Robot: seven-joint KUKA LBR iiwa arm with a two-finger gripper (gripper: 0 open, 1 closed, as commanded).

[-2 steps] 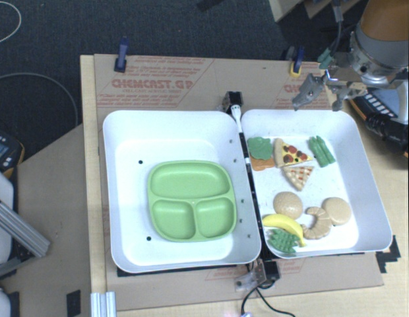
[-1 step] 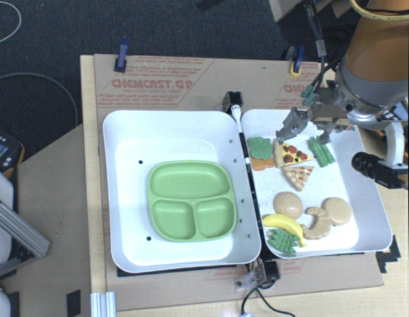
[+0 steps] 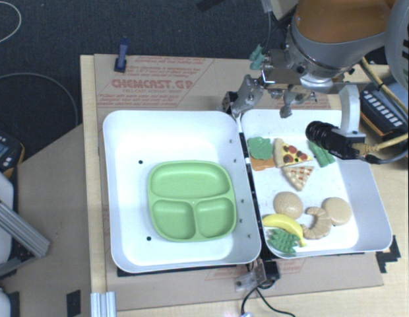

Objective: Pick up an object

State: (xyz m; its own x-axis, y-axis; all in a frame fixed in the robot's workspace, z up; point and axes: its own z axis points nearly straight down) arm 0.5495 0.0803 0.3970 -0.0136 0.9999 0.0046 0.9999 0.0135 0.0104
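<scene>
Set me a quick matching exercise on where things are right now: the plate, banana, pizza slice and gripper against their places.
Things:
1. green divided plate
2. banana
3. pizza slice
4. gripper

Places:
A. near-left corner of the right bin
B. over the right bin's far edge
C. middle of the left bin
D. on the floor of the right bin's far half

Pairs: 1-C, 2-A, 3-D, 4-B
</scene>
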